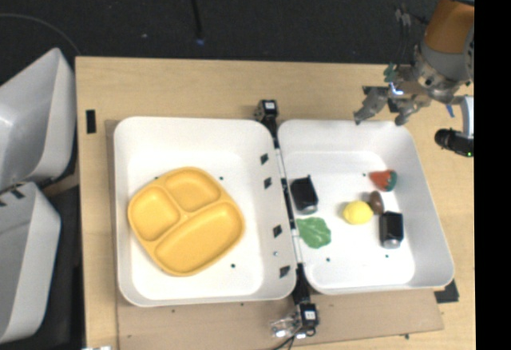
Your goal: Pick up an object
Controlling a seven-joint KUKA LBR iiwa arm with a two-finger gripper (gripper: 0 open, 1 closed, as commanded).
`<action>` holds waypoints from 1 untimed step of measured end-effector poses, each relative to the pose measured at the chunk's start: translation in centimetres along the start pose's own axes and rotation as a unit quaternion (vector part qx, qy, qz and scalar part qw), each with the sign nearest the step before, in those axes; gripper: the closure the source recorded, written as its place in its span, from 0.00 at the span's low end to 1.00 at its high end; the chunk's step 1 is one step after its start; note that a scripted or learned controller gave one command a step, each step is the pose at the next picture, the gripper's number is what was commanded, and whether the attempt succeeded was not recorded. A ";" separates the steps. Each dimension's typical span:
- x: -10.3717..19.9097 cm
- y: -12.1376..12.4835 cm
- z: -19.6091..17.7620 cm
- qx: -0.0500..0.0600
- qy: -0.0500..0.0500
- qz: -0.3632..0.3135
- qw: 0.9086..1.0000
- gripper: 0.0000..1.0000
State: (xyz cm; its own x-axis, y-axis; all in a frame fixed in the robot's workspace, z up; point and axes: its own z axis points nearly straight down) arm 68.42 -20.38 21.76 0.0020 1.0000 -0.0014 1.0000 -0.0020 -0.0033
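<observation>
The arm is reaching in from the upper right of the frame, and its gripper (385, 111) is hovering over the far rim of the right bin (351, 275). The fingers (365, 112) are standing spread apart, with nothing between them. Every candidate is lying untouched in the right bin: a red object (384, 178), a yellow ball (358, 212), a small brown piece (375, 200), two black blocks (303, 193) and a green piece (314, 232). The left bin (128, 276) is holding a yellow divided plate (185, 218). By my reading, the task is barely beginning: no object is chosen, and descent, grasp and lift are all remaining.
</observation>
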 end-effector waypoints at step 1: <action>-0.1 -0.4 4.3 -0.001 0.000 0.001 1.000 0.00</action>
State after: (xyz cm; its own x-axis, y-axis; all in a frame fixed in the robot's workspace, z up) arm 67.96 -20.52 17.49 0.0036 1.0000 -0.0014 1.0000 -0.0036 -0.0021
